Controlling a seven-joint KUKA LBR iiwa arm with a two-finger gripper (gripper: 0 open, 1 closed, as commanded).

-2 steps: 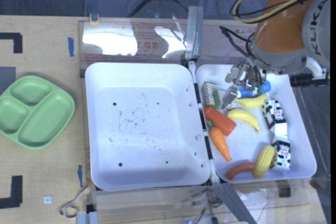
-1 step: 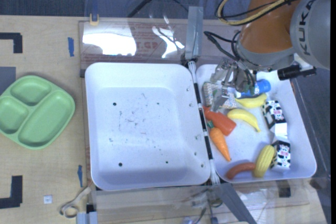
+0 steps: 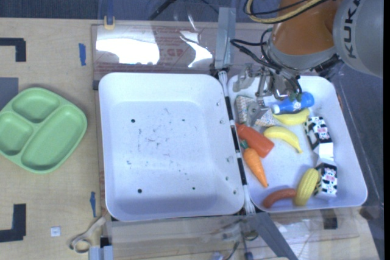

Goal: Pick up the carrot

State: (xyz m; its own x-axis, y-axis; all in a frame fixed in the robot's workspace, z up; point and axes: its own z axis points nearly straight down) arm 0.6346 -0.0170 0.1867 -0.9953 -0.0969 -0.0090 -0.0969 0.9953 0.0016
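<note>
Near: sausage (image 3: 278,196) and yellow toy (image 3: 307,186) at right bin (image 3: 350,189) near edge. Carrot (image 3: 255,166) against left wall, tip nearward, touching red pepper (image 3: 255,139). Farther: banana (image 3: 285,137). Farthest: gripper (image 3: 271,93), jaw state cannot tell. Risk: wall blocking a finger, or grabbing pepper instead.

Grey arm (image 3: 359,27), orange band, yellow cables.

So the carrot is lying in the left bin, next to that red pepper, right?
Not quite. The carrot lies next to the red pepper, but both are in the right bin, against its left wall, as the camera view shows. The left bin holds neither.
</note>
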